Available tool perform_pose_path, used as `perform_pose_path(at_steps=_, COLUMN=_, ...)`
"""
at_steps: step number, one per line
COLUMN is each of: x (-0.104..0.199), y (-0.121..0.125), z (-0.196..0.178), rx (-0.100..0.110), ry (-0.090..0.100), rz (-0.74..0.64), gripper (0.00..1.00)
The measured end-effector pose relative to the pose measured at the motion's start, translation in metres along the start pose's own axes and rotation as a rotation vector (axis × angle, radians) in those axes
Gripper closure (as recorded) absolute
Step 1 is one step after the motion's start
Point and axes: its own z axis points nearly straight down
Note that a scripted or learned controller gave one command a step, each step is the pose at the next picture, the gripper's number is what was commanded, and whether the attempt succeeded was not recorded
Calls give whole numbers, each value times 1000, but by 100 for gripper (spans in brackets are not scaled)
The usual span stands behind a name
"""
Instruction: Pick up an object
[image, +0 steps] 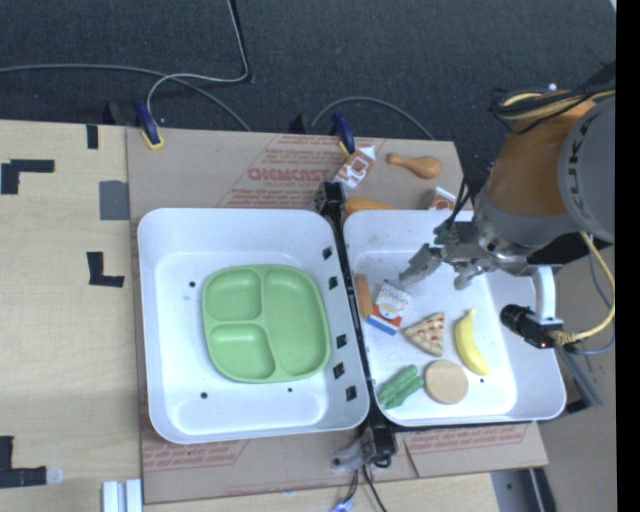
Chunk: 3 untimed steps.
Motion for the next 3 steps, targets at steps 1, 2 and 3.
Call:
perform_pose_path(at_steps=1, x=-57, y=-13, z=3, rx=0, ry=-2, rz=2, gripper=0)
perform_pose_path(at_steps=2, x=-112, y=-44, z=115, rx=-4, ry=-3, rz=2, gripper=0)
perform_pose_path(at_steps=3, x=-67, y=-69, z=115, rx=-7, ry=-3, rz=1, gripper=0)
